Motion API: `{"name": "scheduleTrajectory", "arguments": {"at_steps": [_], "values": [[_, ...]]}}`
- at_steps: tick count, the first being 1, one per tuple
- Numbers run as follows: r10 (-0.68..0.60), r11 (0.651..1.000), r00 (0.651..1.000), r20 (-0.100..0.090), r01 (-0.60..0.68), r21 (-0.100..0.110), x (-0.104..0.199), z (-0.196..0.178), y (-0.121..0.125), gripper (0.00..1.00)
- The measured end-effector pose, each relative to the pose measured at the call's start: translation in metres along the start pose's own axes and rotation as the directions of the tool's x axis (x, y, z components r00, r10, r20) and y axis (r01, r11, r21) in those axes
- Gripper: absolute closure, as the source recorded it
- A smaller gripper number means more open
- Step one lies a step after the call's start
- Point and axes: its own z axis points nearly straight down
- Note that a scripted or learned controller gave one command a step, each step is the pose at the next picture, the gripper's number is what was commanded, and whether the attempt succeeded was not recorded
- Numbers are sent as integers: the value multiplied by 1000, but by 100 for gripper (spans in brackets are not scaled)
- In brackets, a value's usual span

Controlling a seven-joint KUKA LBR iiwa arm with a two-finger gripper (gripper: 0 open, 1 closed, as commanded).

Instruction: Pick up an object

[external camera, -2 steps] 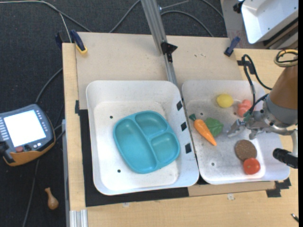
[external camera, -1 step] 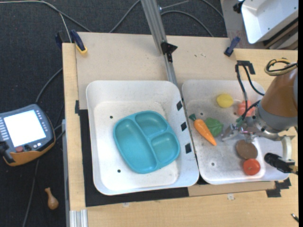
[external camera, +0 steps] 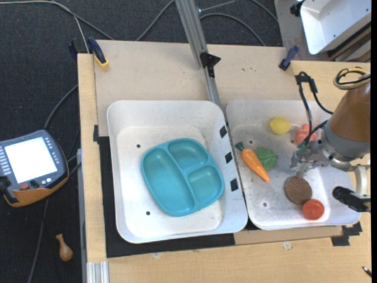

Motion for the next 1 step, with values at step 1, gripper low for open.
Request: {"name": "scheduleTrajectory", "arguments": {"at_steps": [1], "values": [[-1, 1000, 1000, -7, 1, 15, 2, -43, 3, 100]]}}
